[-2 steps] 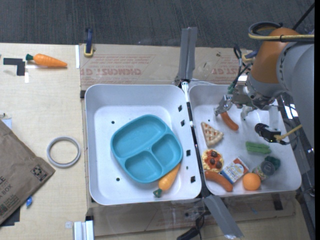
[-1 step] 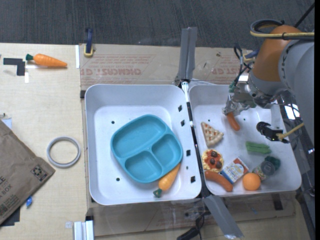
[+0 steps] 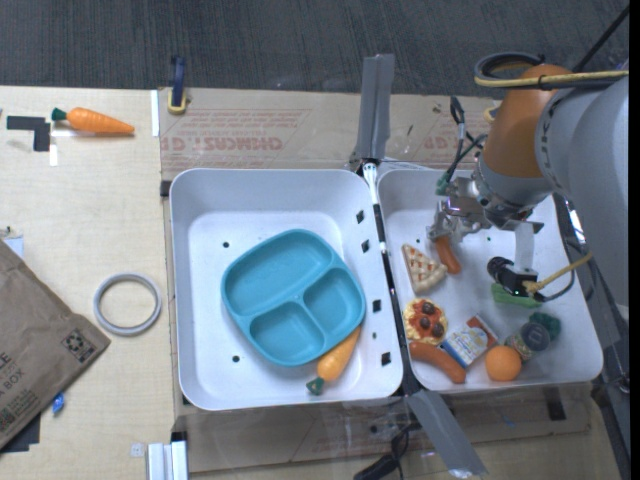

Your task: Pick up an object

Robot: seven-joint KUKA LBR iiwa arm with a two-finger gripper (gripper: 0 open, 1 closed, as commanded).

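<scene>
The hand (image 3: 446, 230) hangs over a small sausage (image 3: 447, 255) in the right bin (image 3: 400, 190); its grip I cannot tell. Pale wooden table (image 3: 80, 218).

Red lettering is printed across the flat cardboard sheet (image 3: 270, 128) that lies on the table beyond the two bins; it is seen upside down and mirrored from this view, and the letters cannot be made out with certainty. On the brown cardboard box (image 3: 35, 343) at the near left, the dark letters "BOX" are read along its left edge, and a small square printed code is seen near its right corner. A printed label is carried by the small carton (image 3: 466, 345) in the right bin, but it is too small to be read.
</scene>
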